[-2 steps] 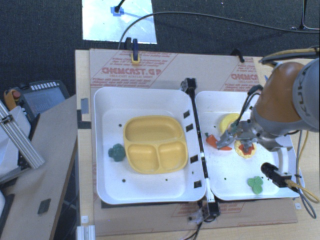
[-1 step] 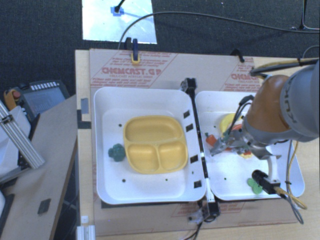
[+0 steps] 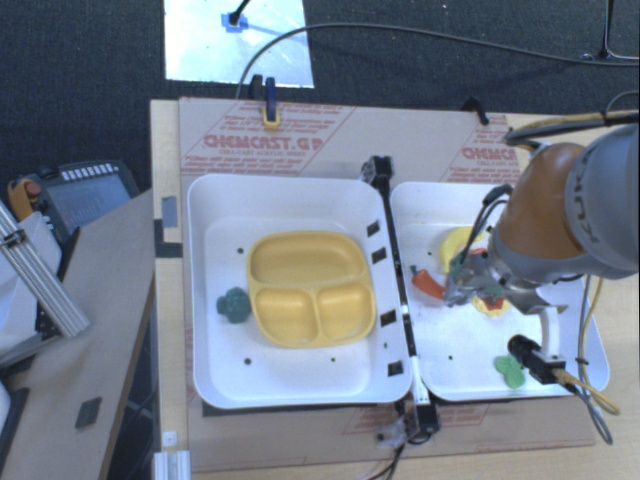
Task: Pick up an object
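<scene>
Right bin [image 3: 450,360]: the grey arm with its orange band comes in from the right and covers much of the bin's middle and right side. The gripper [image 3: 458,293] is down low near the bin floor; whether it is wide, narrow or holding anything cannot be told, as the wrist blocks it.

Orange-red piece [image 3: 428,284] lies just left of the gripper, near the black divider strip [image 3: 390,268] between the bins; touching or apart cannot be told. It looks long, thin and slightly bent, with a bright orange-red colour.

Crowding it:
- A yellow rounded piece [image 3: 457,240] lies just behind the gripper, partly hidden by the arm.
- A small yellow-and-red piece [image 3: 492,307] peeks out under the wrist.
- A light green lumpy piece [image 3: 511,372] sits near the front edge, well clear of the gripper.

Left bin [image 3: 215,230]: a yellow tray [image 3: 305,288] with three compartments sits in the middle, slightly tilted. A dark green lumpy piece [image 3: 234,305] lies just beside the tray's left edge.

Both bins sit on a pale sheet [image 3: 330,133] on the worktop [image 3: 163,298]. Red print on the sheet reads "CHEMCAST GP"; a second print at the right is cut off by the arm. A blue and yellow clamp [image 3: 270,103] grips the sheet's back edge.

Off the worktop, a grey pendant [image 3: 85,200] with a screen sits at the left, and a shiny plate [image 3: 240,38] lies on the dark floor.
</scene>
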`<state>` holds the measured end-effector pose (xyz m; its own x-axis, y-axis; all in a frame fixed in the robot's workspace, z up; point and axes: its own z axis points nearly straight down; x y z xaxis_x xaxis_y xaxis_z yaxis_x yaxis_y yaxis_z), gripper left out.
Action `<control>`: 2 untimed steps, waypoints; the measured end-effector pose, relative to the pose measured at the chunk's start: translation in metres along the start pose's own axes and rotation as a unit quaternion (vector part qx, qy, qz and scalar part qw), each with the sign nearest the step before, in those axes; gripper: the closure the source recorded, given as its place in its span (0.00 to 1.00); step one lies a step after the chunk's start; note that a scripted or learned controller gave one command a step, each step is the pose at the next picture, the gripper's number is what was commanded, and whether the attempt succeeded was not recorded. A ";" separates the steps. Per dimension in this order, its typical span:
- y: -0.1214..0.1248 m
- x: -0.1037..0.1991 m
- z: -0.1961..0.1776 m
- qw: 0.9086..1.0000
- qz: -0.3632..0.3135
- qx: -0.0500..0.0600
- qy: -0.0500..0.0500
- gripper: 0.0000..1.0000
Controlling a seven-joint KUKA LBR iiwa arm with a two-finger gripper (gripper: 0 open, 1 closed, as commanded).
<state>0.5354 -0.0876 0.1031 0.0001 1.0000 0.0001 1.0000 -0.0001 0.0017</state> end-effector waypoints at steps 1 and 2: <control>0.006 -0.010 -0.051 1.000 0.000 -0.002 -0.001 1.00; 0.016 -0.015 -0.110 1.000 -0.002 -0.003 -0.001 1.00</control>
<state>0.5512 -0.1025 0.2135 -0.0037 1.0000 -0.0019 1.0000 0.0038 0.0083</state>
